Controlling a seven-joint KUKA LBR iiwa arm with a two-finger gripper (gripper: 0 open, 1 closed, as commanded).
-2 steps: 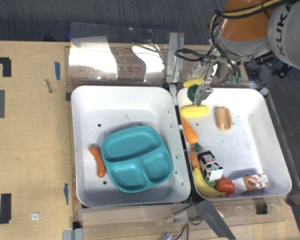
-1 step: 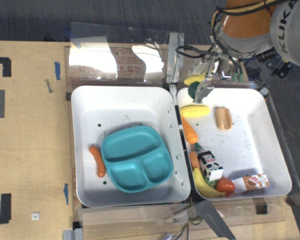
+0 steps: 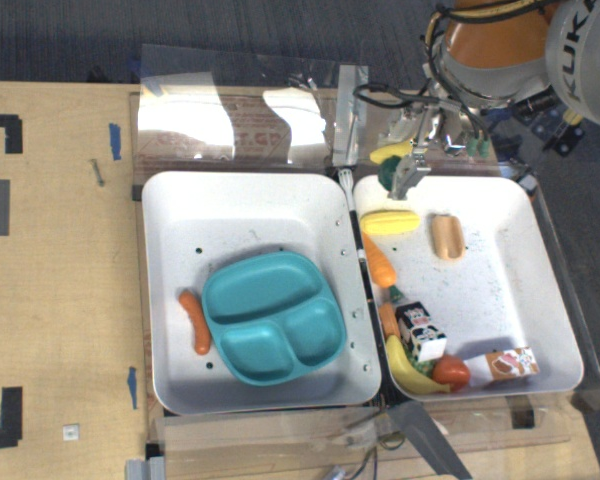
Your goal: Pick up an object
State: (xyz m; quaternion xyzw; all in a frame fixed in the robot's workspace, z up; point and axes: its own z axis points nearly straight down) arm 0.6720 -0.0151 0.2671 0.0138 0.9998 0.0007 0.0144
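Altogether two bins (image 3: 180,203), one teal tray (image 3: 272,316), one banana (image 3: 410,368), gripper (image 3: 405,173) state unclear.

The arm (image 3: 520,18) gets cut off by the top and right edges. A yellow-green item (image 3: 390,160) is half hidden behind the gripper (image 3: 408,176); finger state can't be made out.

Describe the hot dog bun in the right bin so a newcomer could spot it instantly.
Find the right bin, on the arm's side. In its upper middle, lying alone on bare white floor, is the hot dog bun. It is tan and stubby, unlike the yellow piece to its left.
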